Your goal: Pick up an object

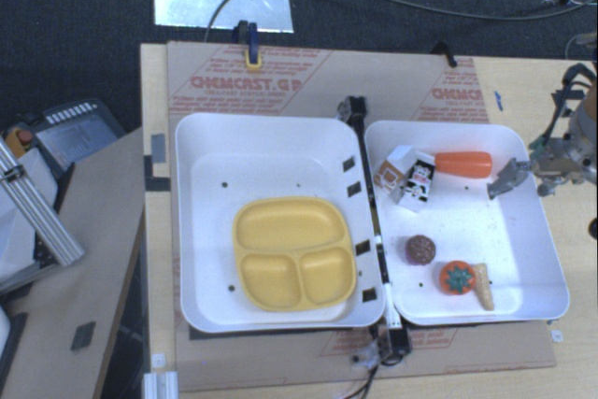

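Dark carpet surrounds your bench point(159, 229), where two white bins sit side by side on a cardboard sheet point(308, 79). Your left bin point(201, 140) holds a yellow tray point(294, 252). Your right bin point(542, 285) holds the candidates: an orange carrot point(462, 164) at the far side, a small box point(394, 169) and a black-and-white toy point(418, 181) touching each other just left of it, a brown ball point(420, 249) near the middle, and an orange round toy point(457, 277) against a tan cone point(483, 286) at the near side.

Watch for a descent that lands on the bin rim, since the gripper point(512, 178) sits right over the bin's right wall. The carrot could roll away from a glancing finger, and the box and toy lie so close that a grab may catch both or neither.

You cannot tell how far the gripper is open at this angle. Nothing visibly sits in it, and it appears to touch no object, with the carrot nearest.
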